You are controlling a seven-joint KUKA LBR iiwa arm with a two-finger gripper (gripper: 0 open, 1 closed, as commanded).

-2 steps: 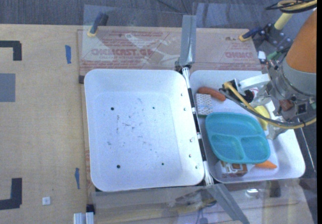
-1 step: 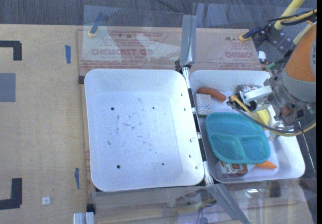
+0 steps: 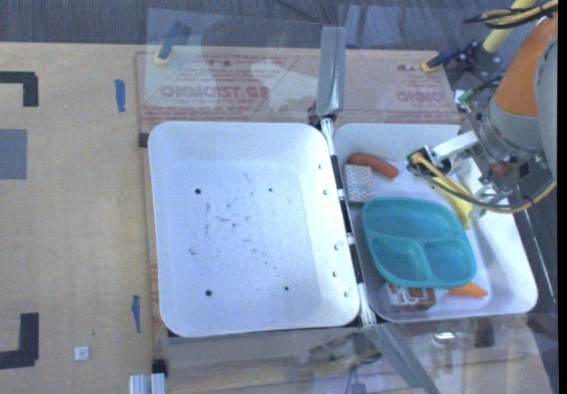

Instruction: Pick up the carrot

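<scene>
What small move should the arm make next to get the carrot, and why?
Probably shift the claw toward the lower right corner of the right bin, staying above the contents. The carrot lies there, against the edge of the teal plate, while the claw hangs over the bin's upper part, near a yellow item, so it is not yet above its target.

On the surface (image 3: pixel 71 251) two bins sit side by side, the left bin (image 3: pixel 248 224) beside the right bin (image 3: pixel 514 277). In the right bin, a divided tray (image 3: pixel 416 242) lies mid-bin, a sausage (image 3: pixel 373 165) behind it, the carrot (image 3: pixel 469 290) at its front right corner. My pincer (image 3: pixel 443 158) hangs over that bin's rear right.
</scene>
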